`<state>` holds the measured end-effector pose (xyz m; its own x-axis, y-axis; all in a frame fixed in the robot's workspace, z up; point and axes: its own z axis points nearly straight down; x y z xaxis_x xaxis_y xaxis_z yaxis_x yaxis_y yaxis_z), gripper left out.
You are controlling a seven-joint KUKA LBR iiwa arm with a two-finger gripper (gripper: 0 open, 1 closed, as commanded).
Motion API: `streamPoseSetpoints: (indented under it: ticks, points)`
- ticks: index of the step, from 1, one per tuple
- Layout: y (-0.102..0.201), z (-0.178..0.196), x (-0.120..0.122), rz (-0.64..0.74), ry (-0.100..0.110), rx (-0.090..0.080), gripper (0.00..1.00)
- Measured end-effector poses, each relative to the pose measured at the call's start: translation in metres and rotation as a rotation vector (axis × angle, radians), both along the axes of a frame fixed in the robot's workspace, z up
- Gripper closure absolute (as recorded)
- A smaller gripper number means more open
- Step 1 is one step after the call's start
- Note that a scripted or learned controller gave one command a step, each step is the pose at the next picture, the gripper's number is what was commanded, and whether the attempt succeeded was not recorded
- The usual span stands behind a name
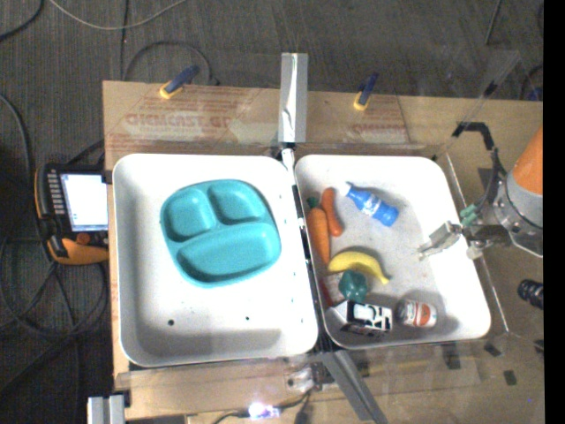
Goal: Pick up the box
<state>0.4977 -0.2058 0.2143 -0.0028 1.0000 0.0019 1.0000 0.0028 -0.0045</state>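
Observation:
The box (367, 316) is small, black and white, and lies near the front edge of the right bin (441, 179). It sits between a green toy (353, 283) and a small can (418, 314). My gripper (448, 235) hangs over the right side of the right bin, up and to the right of the box and well apart from it. Nothing is visibly held in it.
The right bin also holds two carrots (323, 223), a blue bottle (372, 205) and a banana (357, 264). A teal divided plate (221, 229) lies in the left bin (141, 325). A handheld pendant (75, 210) rests left of the bench.

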Motion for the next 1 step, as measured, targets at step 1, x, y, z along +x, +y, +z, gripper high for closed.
streamPoseSetpoints:
  ticks: [1]
  points:
    - [0.0129, -0.0812, 0.0885, -0.008, 0.001, -0.002, 0.00]
